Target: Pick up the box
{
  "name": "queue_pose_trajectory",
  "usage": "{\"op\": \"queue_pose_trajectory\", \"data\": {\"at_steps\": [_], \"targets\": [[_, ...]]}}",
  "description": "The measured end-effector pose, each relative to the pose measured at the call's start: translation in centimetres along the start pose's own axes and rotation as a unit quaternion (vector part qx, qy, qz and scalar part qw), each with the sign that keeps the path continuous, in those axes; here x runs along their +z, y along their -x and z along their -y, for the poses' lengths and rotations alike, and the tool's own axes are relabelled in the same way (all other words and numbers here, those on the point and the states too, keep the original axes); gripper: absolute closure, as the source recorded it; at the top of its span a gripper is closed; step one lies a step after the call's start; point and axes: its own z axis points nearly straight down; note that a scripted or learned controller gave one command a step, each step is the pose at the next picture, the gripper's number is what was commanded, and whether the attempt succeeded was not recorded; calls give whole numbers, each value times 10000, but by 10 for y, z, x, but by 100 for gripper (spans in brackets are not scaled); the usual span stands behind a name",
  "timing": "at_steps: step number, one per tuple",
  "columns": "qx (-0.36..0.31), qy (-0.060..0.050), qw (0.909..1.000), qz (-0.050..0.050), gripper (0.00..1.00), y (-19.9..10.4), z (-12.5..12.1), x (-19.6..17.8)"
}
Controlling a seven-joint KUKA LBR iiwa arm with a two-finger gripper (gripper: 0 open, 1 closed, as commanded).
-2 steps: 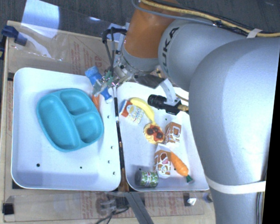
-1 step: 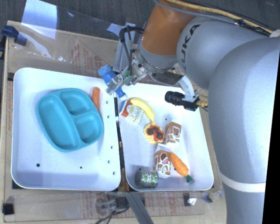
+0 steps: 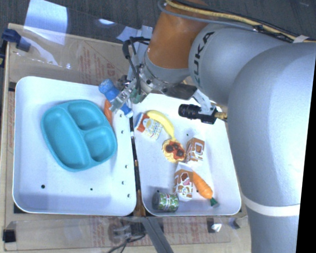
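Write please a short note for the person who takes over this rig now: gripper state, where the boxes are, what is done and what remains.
Gripper: at the top edge between the two bins, above the blue object; nothing seen held.
Boxes: two small brown-and-white cartons in the right bin, one beside the flower-shaped toy, one touching the carrot. Both lie loose.
Also there: banana, green can. Blue divided plate in the left bin.
Done: no box picked yet.
Left: reach a box, grasp it, lift it.
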Motion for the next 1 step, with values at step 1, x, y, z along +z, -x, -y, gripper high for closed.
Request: {"op": "queue_pose_trajectory", "data": {"at_steps": [1], "targets": [[-86,12,10000,15,100,10,14,-11]]}}
